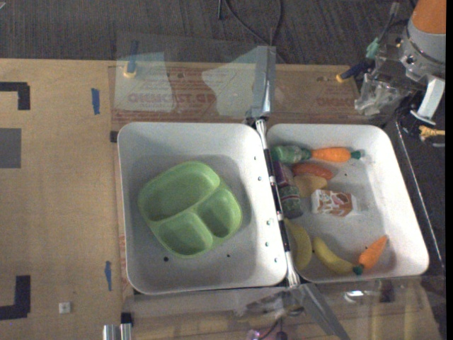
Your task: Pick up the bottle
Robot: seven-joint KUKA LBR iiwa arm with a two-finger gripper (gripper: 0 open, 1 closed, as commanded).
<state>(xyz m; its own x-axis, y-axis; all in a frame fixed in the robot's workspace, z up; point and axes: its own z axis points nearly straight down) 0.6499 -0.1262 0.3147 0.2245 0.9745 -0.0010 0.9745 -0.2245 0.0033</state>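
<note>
A dark bottle (287,190) with a purple and green label lies along the left wall of the right bin (403,190), lengthwise toward the front. Just beyond its far end lies a small green item (289,153), possibly another bottle. My gripper (386,94) hangs at the top right, beyond the right bin's far rim and well away from the bottle, with nothing visible in it. The orange band of the arm (433,6) shows above it.
Beside the bottle lie a carrot (333,154), a red-orange piece (311,170), a tan piece (308,185), a small carton (333,202), two bananas (301,243) and a second carrot (374,252). The left bin (141,147) holds a green divided plate (190,207).
</note>
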